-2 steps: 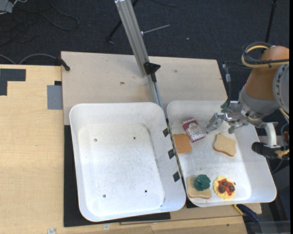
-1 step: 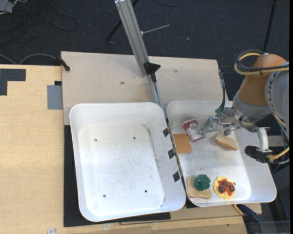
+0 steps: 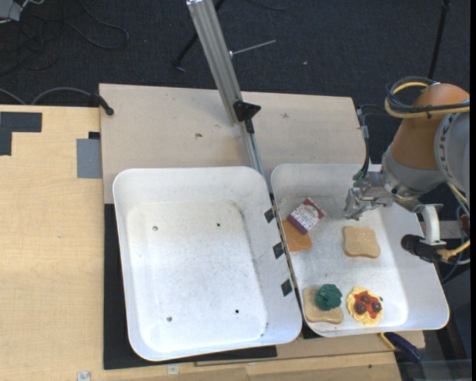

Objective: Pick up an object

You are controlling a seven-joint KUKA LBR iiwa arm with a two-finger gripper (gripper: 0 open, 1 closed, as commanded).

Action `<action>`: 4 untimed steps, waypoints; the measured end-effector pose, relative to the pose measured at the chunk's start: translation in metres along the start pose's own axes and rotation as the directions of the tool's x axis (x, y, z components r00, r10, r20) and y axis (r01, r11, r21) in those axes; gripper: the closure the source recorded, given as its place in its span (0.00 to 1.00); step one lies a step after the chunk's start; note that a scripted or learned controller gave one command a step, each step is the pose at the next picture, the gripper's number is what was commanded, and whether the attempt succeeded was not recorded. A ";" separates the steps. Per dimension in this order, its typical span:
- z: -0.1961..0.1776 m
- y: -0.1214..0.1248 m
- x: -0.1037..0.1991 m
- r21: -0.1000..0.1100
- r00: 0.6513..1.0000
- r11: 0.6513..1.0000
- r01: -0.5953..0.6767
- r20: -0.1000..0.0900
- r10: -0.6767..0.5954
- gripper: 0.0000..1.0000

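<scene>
**The Gripper Hangs Over the Toast**

While the arm waits above the right bin [image 3: 416, 312], nothing is picked up yet. At the near edge sit a little pizza toy [image 3: 365, 305] and a green lump [image 3: 328, 296] on a slice of bread [image 3: 324, 313]. They are close together, so a grab there could bump both.

Farther back lies a piece of toast [image 3: 360, 242]. It is flat, so the fingers could slide off it.

Just behind the toast hangs the gripper [image 3: 362, 199]. It holds nothing, and I cannot tell if its fingers are wide or narrow.

To its left, a small purple and white packet [image 3: 305, 214] leans by an orange piece [image 3: 297, 240], near the bin wall. That wall could block the fingers.

The left bin [image 3: 143, 189] sits beside it.
</scene>
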State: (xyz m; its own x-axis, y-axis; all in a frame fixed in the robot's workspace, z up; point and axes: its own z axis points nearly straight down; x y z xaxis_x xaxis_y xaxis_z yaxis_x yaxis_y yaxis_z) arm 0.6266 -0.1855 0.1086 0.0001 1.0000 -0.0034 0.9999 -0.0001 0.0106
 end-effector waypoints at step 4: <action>-0.143 -0.016 0.063 0.014 1.000 1.000 0.004 -0.006 -0.004 1.00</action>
State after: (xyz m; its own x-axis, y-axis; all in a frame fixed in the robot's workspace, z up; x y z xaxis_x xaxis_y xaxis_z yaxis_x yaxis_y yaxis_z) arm 0.6087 -0.1225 0.2510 -0.0039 1.0000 0.0029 1.0000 0.0039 -0.0034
